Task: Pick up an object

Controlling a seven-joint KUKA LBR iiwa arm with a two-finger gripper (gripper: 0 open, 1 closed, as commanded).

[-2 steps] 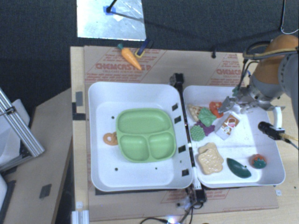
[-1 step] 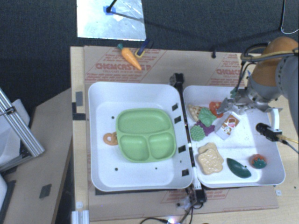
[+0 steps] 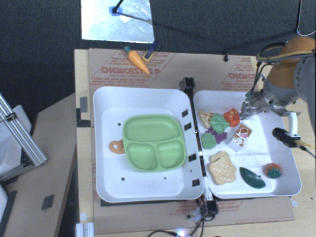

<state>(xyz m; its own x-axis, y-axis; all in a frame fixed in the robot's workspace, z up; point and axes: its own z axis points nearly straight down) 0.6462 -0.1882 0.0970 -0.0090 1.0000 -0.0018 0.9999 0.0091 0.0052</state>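
Two white bins [image 3: 148,95] sit side by side; the gripper [image 3: 245,108] hovers by a red toy [image 3: 231,116], its finger spread impossible to tell.

Lab: robot arm [image 3: 291,73], test bins [image 3: 143,100]

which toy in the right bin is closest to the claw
The red-orange toy, at the top of the cluster right beside the claw. The small carton lies lower; the other toys lie farther off.

Glossy green plastic tray [image 3: 152,142], smooth white plastic bins [image 3: 143,98], crinkled shiny foil sheet [image 3: 117,15]
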